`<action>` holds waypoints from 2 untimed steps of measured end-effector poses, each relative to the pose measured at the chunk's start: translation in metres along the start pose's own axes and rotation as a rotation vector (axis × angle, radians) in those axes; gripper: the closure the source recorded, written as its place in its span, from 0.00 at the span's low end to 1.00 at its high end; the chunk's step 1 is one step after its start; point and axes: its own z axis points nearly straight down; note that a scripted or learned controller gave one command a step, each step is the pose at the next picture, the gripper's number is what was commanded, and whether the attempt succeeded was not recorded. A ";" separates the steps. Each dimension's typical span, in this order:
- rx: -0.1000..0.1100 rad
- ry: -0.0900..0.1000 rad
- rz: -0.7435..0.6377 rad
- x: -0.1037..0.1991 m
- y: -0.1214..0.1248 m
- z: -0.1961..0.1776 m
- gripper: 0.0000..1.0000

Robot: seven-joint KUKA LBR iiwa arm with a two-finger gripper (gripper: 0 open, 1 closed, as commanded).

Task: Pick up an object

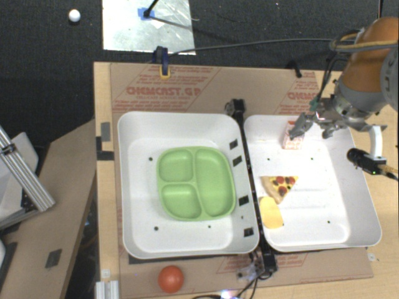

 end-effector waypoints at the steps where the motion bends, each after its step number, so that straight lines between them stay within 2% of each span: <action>1: 0.001 0.000 -0.004 0.002 0.009 0.046 0.00; 2: 0.003 0.000 0.001 -0.001 0.009 0.108 0.00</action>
